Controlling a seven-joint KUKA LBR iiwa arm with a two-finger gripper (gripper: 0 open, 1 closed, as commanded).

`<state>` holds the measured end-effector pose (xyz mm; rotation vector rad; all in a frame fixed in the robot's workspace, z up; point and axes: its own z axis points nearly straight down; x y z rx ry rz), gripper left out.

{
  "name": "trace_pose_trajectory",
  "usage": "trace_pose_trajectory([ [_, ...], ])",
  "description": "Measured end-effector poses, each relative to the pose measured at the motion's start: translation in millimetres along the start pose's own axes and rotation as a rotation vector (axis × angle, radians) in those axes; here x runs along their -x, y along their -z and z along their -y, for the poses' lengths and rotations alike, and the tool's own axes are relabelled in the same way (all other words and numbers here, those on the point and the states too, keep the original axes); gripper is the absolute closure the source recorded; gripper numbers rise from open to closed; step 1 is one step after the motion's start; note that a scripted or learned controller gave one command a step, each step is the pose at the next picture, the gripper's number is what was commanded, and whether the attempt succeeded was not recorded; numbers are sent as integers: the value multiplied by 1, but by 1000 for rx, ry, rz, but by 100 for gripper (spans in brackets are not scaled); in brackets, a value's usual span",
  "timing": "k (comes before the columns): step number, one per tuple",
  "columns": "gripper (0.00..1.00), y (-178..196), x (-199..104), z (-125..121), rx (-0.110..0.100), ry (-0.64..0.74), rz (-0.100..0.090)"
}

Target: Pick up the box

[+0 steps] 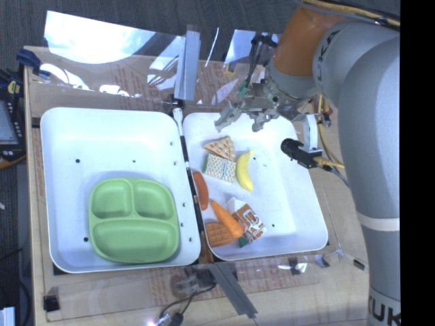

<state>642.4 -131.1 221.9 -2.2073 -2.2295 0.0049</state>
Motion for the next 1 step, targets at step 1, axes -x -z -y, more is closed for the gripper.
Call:
trace_pose_trajectory([
  [1,0,-123,-11,-6,5,97,3],
])
